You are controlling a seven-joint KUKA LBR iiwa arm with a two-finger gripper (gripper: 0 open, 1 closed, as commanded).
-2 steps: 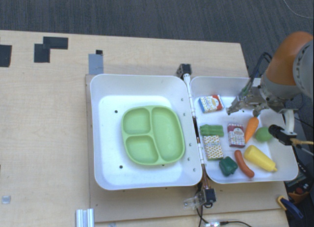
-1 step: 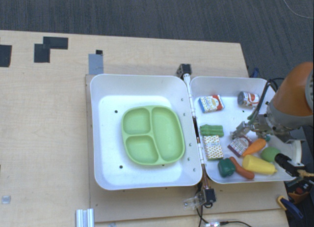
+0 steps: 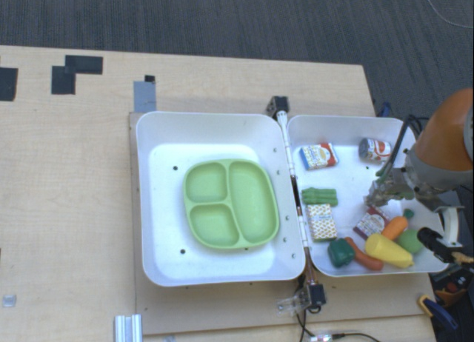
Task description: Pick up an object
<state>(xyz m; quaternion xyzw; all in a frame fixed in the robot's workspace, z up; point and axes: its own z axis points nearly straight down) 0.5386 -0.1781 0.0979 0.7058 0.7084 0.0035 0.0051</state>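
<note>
Toy carrot (image 3: 395,227) half hidden beneath fingers (image 3: 379,198).

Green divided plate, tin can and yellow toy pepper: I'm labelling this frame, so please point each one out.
green divided plate (image 3: 230,204), camera view, on the ridge between its compartments.
tin can (image 3: 374,149), camera view, on its side wall.
yellow toy pepper (image 3: 389,251), camera view, on the middle of its body.

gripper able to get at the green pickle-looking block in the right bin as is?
Probably yes. The green block lies alone on bare bin floor, apart from the packet below it, and the gripper is to its right with nothing between.
</note>
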